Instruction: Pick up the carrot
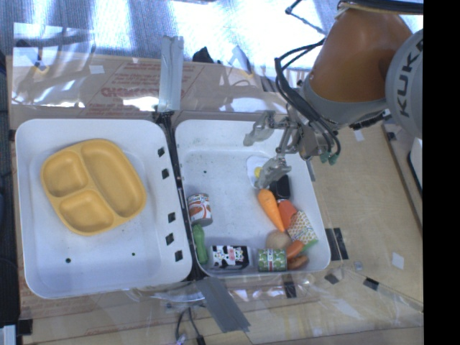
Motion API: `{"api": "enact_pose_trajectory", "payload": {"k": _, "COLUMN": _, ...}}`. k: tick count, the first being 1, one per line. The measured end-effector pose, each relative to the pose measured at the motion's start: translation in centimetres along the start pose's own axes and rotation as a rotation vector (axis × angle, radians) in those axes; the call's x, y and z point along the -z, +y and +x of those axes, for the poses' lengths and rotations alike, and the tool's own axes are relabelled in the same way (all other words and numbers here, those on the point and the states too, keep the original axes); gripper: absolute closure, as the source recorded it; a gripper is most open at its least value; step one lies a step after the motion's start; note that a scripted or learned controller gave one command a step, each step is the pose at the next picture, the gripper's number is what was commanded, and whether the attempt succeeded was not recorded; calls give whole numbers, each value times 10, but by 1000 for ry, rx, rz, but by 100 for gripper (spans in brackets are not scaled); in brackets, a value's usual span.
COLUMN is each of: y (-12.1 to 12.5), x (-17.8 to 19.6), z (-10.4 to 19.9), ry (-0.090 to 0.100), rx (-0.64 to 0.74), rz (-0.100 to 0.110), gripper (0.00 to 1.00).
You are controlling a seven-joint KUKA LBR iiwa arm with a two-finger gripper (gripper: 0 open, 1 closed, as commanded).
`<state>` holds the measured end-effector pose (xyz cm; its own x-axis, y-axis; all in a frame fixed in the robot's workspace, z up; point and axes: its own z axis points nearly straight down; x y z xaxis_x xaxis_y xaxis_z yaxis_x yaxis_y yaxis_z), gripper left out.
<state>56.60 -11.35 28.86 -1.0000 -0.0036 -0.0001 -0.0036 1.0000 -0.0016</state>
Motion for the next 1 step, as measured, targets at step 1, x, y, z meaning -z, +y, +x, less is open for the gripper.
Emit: {"api": "enact_pose_trajectory", "payload": {"k": 1, "y": -39, "x": -167, "z": 40, "ry": 10, "rx": -263, "rz": -3, "gripper": 0}}
